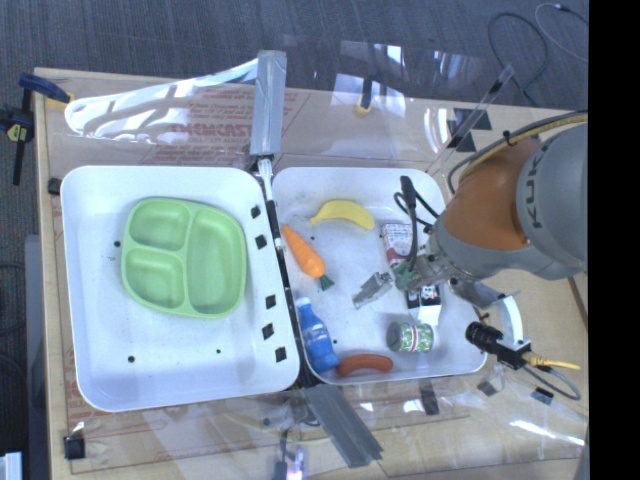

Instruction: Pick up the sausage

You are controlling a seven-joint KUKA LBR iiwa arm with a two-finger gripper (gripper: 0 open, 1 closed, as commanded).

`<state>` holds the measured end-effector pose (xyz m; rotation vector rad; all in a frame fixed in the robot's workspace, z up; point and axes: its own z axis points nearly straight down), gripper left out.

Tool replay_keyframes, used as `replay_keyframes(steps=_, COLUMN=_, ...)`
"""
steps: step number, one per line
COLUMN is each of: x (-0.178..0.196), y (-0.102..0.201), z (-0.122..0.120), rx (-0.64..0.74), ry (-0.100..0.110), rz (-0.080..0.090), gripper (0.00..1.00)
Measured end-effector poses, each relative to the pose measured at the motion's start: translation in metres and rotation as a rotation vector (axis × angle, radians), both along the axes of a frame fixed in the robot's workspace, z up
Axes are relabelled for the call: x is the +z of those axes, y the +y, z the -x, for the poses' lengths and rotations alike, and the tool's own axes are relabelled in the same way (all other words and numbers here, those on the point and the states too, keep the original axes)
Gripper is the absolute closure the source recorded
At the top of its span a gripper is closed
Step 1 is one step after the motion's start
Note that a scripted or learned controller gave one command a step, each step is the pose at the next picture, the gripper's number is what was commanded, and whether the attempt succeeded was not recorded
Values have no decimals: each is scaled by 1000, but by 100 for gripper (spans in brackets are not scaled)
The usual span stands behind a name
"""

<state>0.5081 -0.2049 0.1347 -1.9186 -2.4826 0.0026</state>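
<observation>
Hand (372, 288) over right bin (440, 183), sausage (365, 365) lying left-right along near wall

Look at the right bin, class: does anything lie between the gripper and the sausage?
Not directly. The gripper hangs over the middle of the right bin, and the sausage lies against the near wall below it, with bare floor between them. A can lies just right of that path, and a blue bottle just left, both close to the sausage.
</observation>
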Motion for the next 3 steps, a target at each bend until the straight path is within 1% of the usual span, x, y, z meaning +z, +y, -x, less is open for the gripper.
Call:
replay_keyframes(steps=1, x=80, y=-5, z=-56, rx=13, ry=-4, rz=2, gripper=0)
replay_keyframes(steps=2, x=4, y=-5, z=-7, rx=255, ry=-1, rz=-1, gripper=0)
replay_keyframes(steps=3, x=89, y=4, z=-78, rx=50, ry=-4, rz=2, gripper=0)
